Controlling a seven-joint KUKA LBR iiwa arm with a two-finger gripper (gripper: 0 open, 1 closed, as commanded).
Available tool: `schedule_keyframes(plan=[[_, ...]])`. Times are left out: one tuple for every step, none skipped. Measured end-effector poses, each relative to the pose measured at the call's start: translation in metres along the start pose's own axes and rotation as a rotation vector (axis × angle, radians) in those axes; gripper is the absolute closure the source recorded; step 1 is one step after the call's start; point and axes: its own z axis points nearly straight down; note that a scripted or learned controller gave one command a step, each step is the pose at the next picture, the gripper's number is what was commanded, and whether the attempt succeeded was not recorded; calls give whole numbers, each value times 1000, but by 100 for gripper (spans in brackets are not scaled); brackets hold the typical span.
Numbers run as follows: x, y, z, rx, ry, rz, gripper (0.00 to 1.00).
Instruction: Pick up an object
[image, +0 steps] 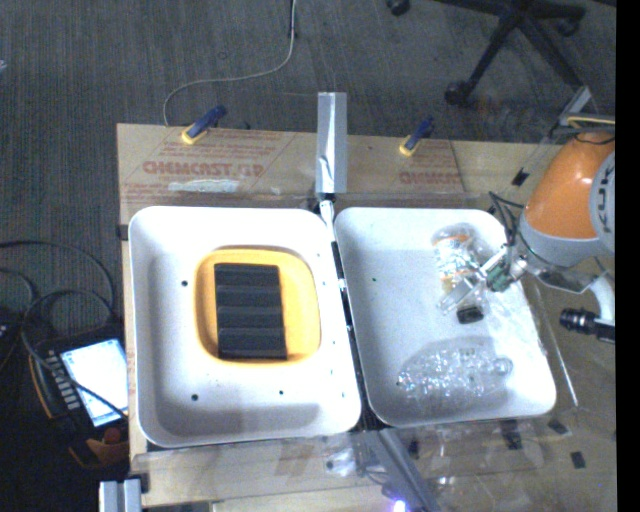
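1. Two white bins sit side by side on the counter. The left bin holds a yellow tray with a black ribbed block lying in it. The right bin holds two clear items: a small clear bottle with an orange patch near its top end, and a crinkled clear plastic piece lying nearer the front wall.

2. The arm reaches in over the right bin's far right side, and the pincer is low, just beside or touching the lower end of the clear bottle. I cannot tell how far apart its fingers stand, nor whether anything is between them; the clear plastic and glare blur that spot.

3. The likely target is the clear bottle, lying in the upper right part of the right bin, well apart from the yellow tray.

4. Risks, as I judge them:
   - The bottle looks smooth and rounded, so a squeeze near its end could squirt it out sideways rather than hold it.
   - Contact seems to be at the bottle's lower end, not its middle; if lifted it may tilt and slip free.
   - A light, hollow bottle can be nudged away by one finger before the other closes.
   - The bin's right wall is near, so a push could jam the bottle against it.
   - The crinkled plastic is near enough below to be snagged on a sweep.
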Motion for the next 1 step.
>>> schedule_keyframes(plan=[[23, -6, -38, 7, 6, 186, 0]])
